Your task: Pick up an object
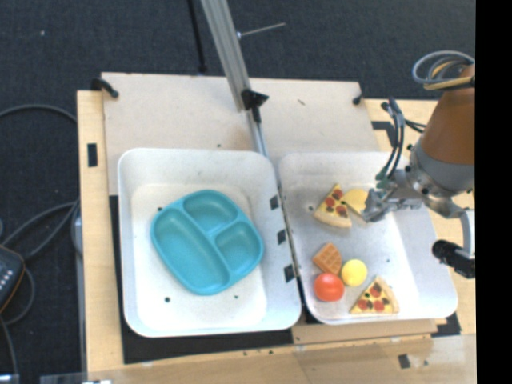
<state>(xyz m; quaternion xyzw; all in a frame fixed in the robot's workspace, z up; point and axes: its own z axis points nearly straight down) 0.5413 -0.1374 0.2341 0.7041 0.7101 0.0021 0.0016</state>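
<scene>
On the worktop [92, 214], two white bins, the right bin [424, 282] with the grey arm [444, 146] reaching in, pincer [376, 206] low at the upper pizza slice [334, 208], slice just left of it and touching, tip rightward; finger spread impossible to tell.

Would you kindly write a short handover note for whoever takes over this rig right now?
Hand: low in the right bin, at the right edge of the upper pizza slice; grip state unclear.
Right bin also holds a waffle, tomato, yellow ball and second pizza slice.
Left bin: blue divided plate.
Done: approach to the slice.
Left: grasp and lift.
</scene>
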